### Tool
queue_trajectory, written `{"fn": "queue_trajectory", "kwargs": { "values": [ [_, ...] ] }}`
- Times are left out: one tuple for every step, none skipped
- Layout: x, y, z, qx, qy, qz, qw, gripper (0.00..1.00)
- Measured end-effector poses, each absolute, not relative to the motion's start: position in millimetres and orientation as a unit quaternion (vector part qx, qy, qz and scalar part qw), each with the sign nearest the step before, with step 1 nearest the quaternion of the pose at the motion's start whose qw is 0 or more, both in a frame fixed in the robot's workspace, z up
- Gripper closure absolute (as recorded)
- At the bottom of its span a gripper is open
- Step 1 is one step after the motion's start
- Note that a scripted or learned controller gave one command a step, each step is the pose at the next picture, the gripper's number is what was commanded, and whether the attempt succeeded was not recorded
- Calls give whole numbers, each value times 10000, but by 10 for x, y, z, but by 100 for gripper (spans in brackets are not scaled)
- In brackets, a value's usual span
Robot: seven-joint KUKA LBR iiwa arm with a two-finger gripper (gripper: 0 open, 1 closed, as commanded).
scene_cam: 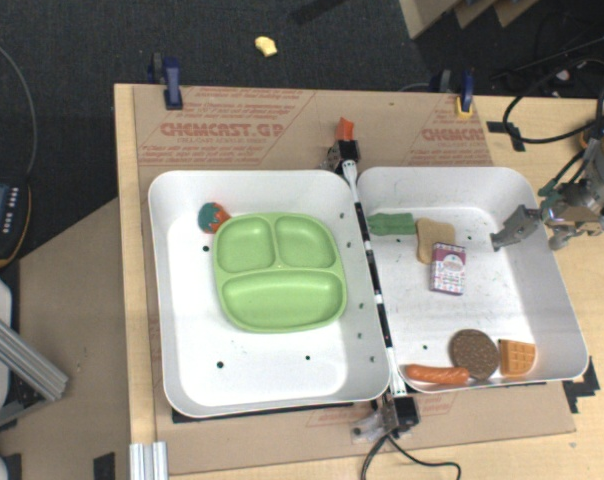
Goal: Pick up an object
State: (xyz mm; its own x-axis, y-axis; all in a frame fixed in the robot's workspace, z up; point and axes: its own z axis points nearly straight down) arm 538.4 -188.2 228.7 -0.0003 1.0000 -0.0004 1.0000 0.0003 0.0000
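Hovering gripper [522,225], right bin [542,298] edge

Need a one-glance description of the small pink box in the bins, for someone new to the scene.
Look in the right white bin, the one without the green divided plate. Near its middle lies the small pink box, just below a tan slice. It is the only pink, printed, rectangular item; its neighbours are plain toy foods.

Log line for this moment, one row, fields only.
gripper: over right bin's right rim, nothing visibly held | right bin: green block, pink carton, cookie, waffle, sausage | left bin: green tray
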Motion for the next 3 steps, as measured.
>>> {"fn": "queue_trajectory", "kwargs": {
  "values": [
    [5756, -1389, 772, 7052, 7090, -2, -14, 0],
    [5765, -1429, 950, 7070, 7072, 8, 22, 100],
    [6102, -863, 1911, 7045, 7096, 39, 43, 100]
  ]
}}
